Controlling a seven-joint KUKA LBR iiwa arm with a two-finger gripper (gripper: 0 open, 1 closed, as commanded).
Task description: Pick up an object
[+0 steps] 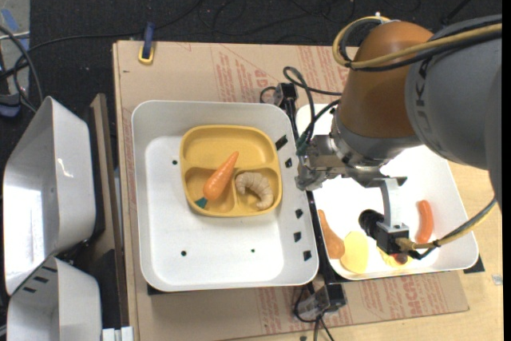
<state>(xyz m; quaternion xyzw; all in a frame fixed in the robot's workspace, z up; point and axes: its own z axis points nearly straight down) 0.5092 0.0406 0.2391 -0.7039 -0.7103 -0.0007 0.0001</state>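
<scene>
Tool (pixel 339 170) was seen over right bin (pixel 449 181), near its left wall; open or closed could not be told. Orange stick (pixel 330 235), yellow piece (pixel 356 251) and red sausage (pixel 425 220) were left lying in right bin. Yellow plate (pixel 231 134) was set in left bin (pixel 223 245), carrot (pixel 221 176) and pale shrimp (pixel 257 188) laid on it.

Illegible red print (pixel 243 74) on cardboard (pixel 184 64)
</scene>
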